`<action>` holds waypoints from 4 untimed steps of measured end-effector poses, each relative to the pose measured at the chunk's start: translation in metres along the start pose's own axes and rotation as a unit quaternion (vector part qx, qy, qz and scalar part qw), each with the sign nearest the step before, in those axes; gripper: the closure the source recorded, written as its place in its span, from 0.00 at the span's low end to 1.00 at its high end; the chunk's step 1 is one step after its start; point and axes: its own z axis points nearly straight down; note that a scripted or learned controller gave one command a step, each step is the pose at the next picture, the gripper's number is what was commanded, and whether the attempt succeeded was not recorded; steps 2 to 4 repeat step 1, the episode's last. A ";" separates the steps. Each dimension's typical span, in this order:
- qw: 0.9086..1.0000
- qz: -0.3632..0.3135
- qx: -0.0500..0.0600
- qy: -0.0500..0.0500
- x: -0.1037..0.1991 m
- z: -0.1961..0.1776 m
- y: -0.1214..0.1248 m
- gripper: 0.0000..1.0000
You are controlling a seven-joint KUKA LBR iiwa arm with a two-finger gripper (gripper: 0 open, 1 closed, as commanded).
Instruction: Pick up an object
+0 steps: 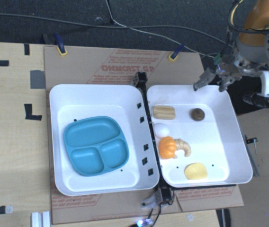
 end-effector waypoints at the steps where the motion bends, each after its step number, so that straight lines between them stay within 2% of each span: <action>1: 1.000 -0.002 -0.007 -0.001 0.001 -0.009 0.003 0.00; 4: 1.000 -0.002 -0.007 -0.001 0.001 -0.009 0.003 0.00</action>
